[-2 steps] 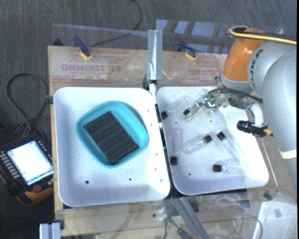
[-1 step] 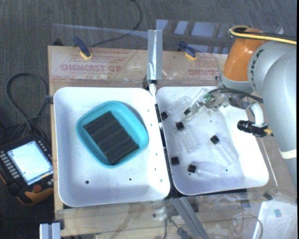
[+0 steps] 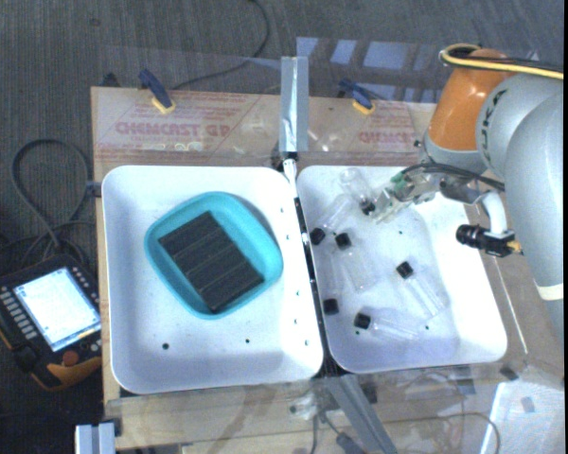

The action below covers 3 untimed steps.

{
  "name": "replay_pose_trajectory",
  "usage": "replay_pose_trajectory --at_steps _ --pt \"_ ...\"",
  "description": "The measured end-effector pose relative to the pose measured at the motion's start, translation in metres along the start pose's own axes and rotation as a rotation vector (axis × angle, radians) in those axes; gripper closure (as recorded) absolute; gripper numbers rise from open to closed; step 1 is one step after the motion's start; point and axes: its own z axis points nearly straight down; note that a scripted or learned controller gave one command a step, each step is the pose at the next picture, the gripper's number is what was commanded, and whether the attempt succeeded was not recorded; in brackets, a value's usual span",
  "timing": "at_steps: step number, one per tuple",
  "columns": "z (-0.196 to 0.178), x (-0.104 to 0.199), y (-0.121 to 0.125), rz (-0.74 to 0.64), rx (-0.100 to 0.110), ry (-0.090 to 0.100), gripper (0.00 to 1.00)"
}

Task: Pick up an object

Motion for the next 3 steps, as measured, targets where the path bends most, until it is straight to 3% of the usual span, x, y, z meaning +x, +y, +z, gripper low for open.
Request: replay_pose_trajectory --at_steps 1,3 --pt "-0.105 0.046 0.018 0.081 -0.027 -0.002 1.0" --pt "-0.123 0.046 0.018 0.078 -0.026 -0.006 1.0"
